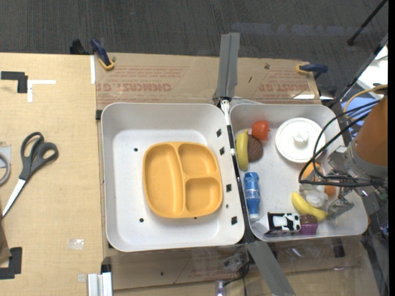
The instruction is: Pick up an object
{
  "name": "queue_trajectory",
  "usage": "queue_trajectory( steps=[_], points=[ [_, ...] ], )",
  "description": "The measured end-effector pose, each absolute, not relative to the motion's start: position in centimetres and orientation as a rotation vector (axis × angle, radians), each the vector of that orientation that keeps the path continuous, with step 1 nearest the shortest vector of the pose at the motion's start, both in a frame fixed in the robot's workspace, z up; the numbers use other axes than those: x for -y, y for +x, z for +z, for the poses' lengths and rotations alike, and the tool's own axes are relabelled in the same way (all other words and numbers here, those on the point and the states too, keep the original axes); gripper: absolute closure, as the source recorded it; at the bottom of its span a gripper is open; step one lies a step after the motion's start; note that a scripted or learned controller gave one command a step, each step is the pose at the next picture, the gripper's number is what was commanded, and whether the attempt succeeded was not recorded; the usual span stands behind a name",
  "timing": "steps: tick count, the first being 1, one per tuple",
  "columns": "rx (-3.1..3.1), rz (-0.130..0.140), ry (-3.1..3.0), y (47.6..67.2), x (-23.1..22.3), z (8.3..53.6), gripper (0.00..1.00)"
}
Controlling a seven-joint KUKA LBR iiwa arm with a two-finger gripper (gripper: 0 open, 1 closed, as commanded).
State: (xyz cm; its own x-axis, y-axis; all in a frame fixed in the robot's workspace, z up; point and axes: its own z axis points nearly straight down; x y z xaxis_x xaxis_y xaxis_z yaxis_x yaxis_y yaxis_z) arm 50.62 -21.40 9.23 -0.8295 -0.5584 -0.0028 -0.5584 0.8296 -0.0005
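The right bin (271, 108) holds several objects. A red ball (260, 129) lies at the back beside a yellow-green banana (242, 150) and a brown lump (255, 151). A white round lid (299, 139) sits further right. A blue bottle (252, 193) lies along the left wall. At the front are a yellow banana (308, 206), a black-and-white toy (282, 222) and a purple block (308, 228). My gripper (338, 203) is low in the bin's front right corner, just right of the yellow banana, with a small orange piece (331, 190) beside it.
The left bin (117, 165) holds a yellow divided plate (182, 179). Scissors (31, 159) lie on the wooden bench at the left. Cables loop from the arm (373, 137) over the right bin's right side. Clamps and cardboard sit behind the bins.
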Motion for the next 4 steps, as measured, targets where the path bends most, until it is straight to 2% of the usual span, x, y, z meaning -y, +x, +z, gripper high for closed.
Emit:
queue_trajectory(
  steps=[1,2,3,4],
  points=[
    [-3.053,0.001,-0.72,58.1,18.0,9.4,0.0],
    [-3.069,-0.003,-0.623,66.2,16.2,13.1,0.0],
    [-3.041,-0.006,-0.746,54.2,13.9,9.5,0.0],
    [-3.017,-0.018,-0.772,49.4,10.4,9.8,0.0]
  ],
)
